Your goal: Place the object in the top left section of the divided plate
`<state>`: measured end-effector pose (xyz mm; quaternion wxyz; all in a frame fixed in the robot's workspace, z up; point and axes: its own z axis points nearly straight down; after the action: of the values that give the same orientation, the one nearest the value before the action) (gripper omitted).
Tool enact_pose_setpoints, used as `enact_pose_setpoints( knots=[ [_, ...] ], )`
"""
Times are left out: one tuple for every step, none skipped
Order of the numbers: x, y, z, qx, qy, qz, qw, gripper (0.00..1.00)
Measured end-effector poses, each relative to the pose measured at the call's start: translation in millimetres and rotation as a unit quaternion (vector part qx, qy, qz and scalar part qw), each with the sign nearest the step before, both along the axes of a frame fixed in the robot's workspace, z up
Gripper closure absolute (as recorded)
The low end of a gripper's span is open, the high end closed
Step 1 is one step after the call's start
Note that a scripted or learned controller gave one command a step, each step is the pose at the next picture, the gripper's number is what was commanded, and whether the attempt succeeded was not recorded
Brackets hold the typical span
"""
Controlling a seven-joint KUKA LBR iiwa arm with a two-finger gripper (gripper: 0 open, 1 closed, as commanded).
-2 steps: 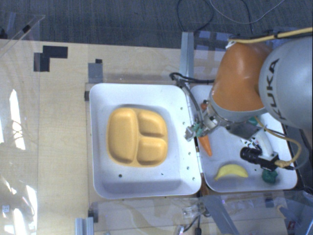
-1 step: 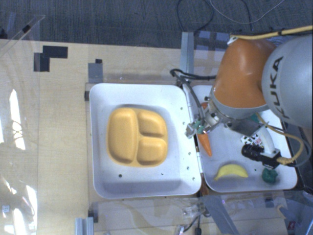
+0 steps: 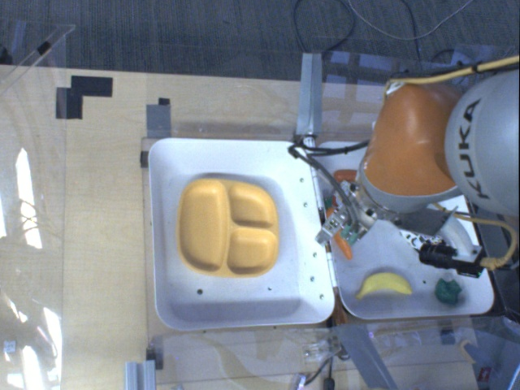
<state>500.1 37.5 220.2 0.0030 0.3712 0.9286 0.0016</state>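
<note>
The plate (image 3: pixel 229 226) is sitting empty at frame centre-left while the hand (image 3: pixel 340 236) is hovering by a carrot (image 3: pixel 344 248); I cannot tell its state.

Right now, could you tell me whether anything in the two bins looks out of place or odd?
Nothing stands out. The yellow divided plate lies flat in the left bin with nothing in its sections. In the right bin, a yellow banana and a small green object lie apart, intact. The arm hangs above that bin.
</note>
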Motion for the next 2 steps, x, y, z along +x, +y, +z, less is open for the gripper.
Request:
enact_pose_setpoints(
  knots=[
    [-8, 95, -67, 0.0003, 0.002, 0.038, 0.9993, 1.00],
    [1, 76, -60, 0.0003, 0.001, 0.041, 0.9992, 1.00]
  ],
)
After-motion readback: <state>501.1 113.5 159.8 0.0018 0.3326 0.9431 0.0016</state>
